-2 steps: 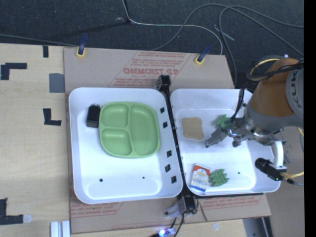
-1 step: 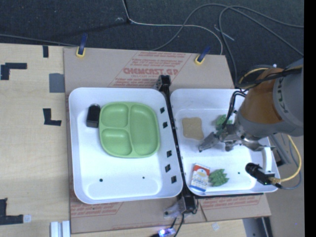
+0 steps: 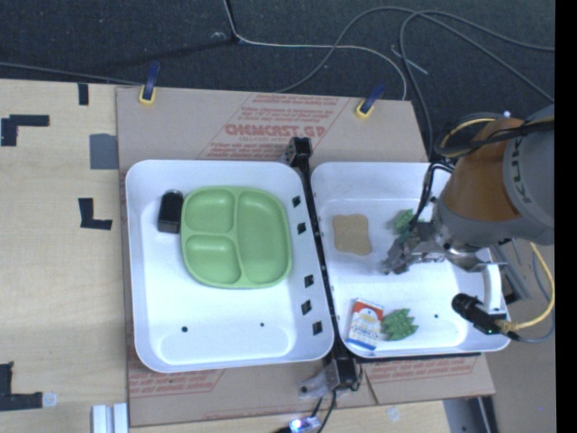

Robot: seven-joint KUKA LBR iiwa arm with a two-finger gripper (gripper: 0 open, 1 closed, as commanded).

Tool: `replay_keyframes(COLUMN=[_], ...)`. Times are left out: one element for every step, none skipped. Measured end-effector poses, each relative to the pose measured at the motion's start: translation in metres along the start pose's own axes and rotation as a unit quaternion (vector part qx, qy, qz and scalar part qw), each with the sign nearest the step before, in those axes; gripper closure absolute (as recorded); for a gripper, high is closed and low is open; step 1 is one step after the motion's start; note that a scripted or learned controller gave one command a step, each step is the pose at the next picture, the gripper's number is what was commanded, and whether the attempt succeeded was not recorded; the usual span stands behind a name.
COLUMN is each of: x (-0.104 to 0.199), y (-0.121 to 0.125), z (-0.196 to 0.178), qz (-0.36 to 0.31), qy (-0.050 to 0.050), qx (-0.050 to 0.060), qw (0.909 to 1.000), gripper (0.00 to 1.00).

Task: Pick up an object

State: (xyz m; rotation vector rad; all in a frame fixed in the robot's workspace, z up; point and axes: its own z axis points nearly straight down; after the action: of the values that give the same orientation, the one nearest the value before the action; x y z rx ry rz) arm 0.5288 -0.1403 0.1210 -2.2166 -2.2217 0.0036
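The right bin (image 3: 379,177) holds a tan square sponge-like piece (image 3: 352,234), a small red-and-white packet (image 3: 364,323) and a green leafy toy (image 3: 398,324) near its front edge. Another green leafy piece (image 3: 403,218) lies at the bin's right side, partly under the arm. My gripper (image 3: 398,258) is low in the right bin, just right of the tan piece and below that green piece. Its tips touch or hover close to the bin floor, and I see nothing held between them.
The left bin (image 3: 144,269) holds a green divided plate (image 3: 237,236) and a small black block (image 3: 169,211) to its left. A black divider with clips (image 3: 311,260) runs between the bins. Cables cross the dark floor behind the bench.
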Motion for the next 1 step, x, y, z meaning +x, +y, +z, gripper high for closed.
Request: replay_keyframes(x=[0.0002], y=[0.0016], z=[-0.0632], qz=[0.001], qy=[-0.001], qx=[-0.004], qw=[1.0000], gripper=[1.00])
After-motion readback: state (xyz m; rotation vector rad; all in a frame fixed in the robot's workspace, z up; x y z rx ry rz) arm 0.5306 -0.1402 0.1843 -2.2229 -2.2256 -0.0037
